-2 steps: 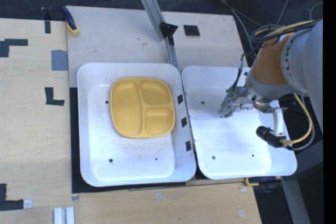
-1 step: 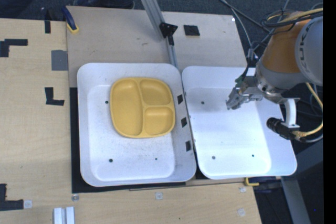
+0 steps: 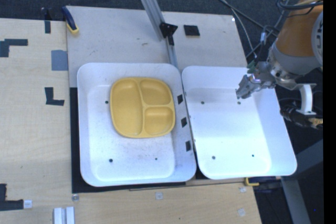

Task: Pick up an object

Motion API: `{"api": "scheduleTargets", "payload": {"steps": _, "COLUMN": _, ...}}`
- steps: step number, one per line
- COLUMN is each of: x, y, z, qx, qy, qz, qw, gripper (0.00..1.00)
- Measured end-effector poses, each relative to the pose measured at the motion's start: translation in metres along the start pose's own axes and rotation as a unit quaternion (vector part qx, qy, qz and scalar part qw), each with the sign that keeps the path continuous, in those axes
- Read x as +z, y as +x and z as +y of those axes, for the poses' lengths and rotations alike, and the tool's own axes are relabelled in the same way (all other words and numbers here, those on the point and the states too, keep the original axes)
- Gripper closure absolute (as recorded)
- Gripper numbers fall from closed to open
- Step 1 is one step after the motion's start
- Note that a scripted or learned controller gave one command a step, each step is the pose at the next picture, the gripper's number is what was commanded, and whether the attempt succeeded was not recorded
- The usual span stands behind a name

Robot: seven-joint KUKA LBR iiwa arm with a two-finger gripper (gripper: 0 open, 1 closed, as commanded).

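Overhead scene: two shallow white bins side by side on a bench.
Object: yellow plastic plate with three compartments [image 3: 142, 107], lying flat in the left bin [image 3: 94, 165].
Gripper [image 3: 244, 89]: above the right bin [image 3: 273, 160], well apart from the plate; jaw state cannot be told.
Handling: likely light, stiff, smooth; the raised rim looks like the best hold.

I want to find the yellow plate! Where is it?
The yellow plate lies in the left white bin, toward its upper middle. The gripper is over the right bin, away from it.
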State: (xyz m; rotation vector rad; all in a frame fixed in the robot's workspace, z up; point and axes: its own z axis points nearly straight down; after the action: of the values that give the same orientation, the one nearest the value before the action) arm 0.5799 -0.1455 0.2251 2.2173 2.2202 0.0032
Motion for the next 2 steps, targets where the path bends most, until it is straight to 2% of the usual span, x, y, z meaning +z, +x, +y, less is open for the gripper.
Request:
{"api": "scheduleTargets", "payload": {"steps": 1, "x": -0.051, "y": 0.000, "z": 0.001, "qx": 0.000, "qy": 0.000, "qz": 0.000, "qw": 1.0000, "gripper": 1.00}}
{"api": "scheduleTargets", "payload": {"steps": 2, "x": -0.040, "y": 0.048, "z": 0.016, "qx": -0.002, "qy": 0.002, "qz": 0.001, "qw": 1.0000, "gripper": 1.00}}
